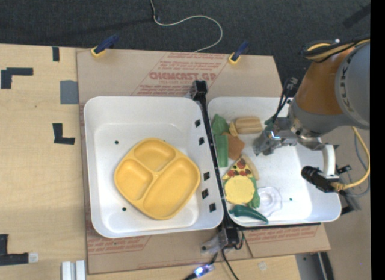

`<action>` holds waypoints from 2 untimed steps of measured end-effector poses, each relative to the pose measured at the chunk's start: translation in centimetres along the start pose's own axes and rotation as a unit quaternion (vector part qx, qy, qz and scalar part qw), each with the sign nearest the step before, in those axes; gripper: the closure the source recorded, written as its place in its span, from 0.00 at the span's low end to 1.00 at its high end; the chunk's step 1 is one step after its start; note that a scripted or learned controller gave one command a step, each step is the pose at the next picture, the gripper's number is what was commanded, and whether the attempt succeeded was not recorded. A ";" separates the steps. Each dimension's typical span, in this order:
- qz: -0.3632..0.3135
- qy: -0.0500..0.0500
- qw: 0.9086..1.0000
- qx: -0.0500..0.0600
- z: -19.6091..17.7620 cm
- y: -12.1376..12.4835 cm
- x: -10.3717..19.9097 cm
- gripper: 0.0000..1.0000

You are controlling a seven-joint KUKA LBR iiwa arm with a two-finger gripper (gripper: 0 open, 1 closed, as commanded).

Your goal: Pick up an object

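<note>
My gripper (263,146) hangs over the right bin (301,209), just right of a pile of toy food along that bin's left side. Closest to it are a tan bread roll (247,124) and a brown piece (235,146). Further down lie a pizza slice (240,167), a yellow round piece (239,190), a clear plastic cup (269,199) and a dark green pepper (248,213). A long green vegetable (221,140) runs along the bin's left wall. Nothing shows between the fingers.
The left bin (102,152) holds a yellow divided plate (157,178). Both bins rest on a cardboard sheet (174,74) held by clips. The arm's grey and orange body (328,92) and its cables cover the right bin's right side.
</note>
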State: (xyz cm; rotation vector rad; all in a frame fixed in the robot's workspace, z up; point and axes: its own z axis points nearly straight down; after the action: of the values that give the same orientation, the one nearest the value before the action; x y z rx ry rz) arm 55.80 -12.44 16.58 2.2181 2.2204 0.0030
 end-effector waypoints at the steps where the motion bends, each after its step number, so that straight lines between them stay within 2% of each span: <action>1: 0.000 0.000 1.000 0.000 -5.3 0.1 0.0 1.00; 2: -0.002 0.001 1.000 0.003 -4.5 -1.9 4.9 1.00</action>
State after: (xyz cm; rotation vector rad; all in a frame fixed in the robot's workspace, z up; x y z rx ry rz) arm 53.84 -7.49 21.10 2.2185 2.2288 -0.0021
